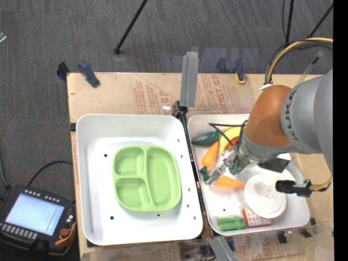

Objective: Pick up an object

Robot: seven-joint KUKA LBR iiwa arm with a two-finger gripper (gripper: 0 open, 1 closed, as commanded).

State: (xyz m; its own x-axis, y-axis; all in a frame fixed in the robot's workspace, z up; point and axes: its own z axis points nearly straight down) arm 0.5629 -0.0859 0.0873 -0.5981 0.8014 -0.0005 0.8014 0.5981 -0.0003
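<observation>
My gripper (pixel 217 172) hangs low over the left half of the right bin (pixel 302 213), angled down toward the divider between the bins. It sits between two orange carrots, one upright (pixel 210 154) just above it and one lying flat (pixel 229 182) just below it. A small dark green piece (pixel 204 172) lies right at its tip. A dark green vegetable (pixel 205 140) and a yellow banana (pixel 234 133) lie behind it. The grey arm with its orange band (pixel 269 118) covers the bin's upper right.
In the right bin there are also a white round lid (pixel 265 196), a green piece (pixel 230 223) and a red-and-white packet (pixel 251 217) near the front. The left bin (pixel 87 145) holds a green divided plate (pixel 147 178). A grey post (pixel 189 86) stands behind the bins.
</observation>
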